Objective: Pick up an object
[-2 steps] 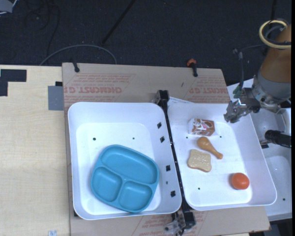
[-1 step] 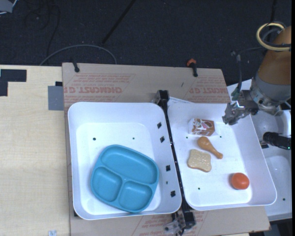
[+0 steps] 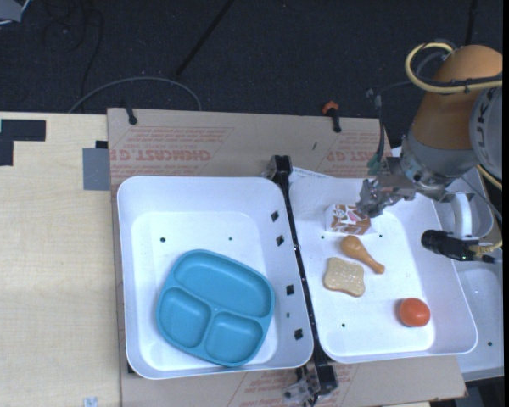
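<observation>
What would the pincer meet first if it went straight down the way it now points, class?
Most likely the small red-and-white packet: the pincer hangs just above its upper right edge in the right bin. Depth is hard to judge from this slanted view, so it might instead land on the bin floor beside it.

We see a robotics lab bench — two white bins (image 3: 140, 227) clamped onto a cardboard sheet (image 3: 204, 147), loose cables (image 3: 127, 87) trailing over dark carpet, and toy food (image 3: 344, 276) as test props — nothing homely.

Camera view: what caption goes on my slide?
Robot hand over a small packet beside toy food; blue tray in the left bin.
</observation>
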`<action>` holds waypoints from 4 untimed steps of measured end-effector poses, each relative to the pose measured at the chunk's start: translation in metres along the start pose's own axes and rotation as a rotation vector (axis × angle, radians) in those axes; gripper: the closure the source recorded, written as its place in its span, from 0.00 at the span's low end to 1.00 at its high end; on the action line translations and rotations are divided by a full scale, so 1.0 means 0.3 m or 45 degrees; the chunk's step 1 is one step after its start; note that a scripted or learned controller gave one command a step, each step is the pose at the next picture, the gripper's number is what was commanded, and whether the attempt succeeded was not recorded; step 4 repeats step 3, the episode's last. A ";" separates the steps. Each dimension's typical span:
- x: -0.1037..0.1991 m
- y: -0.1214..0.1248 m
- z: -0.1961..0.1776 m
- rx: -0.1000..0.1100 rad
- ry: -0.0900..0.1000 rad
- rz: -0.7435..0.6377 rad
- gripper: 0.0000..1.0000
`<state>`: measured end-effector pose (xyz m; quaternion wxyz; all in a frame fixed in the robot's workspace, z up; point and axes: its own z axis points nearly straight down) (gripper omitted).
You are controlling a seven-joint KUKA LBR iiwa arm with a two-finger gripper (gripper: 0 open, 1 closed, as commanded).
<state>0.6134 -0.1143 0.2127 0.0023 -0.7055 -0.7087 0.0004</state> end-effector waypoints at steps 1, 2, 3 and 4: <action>0.199 -0.015 -0.035 -0.001 0.000 -0.001 1.00; 0.356 -0.037 -0.006 0.001 0.000 0.000 1.00; 0.551 -0.057 0.011 0.002 0.000 -0.001 1.00; 0.551 -0.057 0.011 0.002 0.000 -0.001 1.00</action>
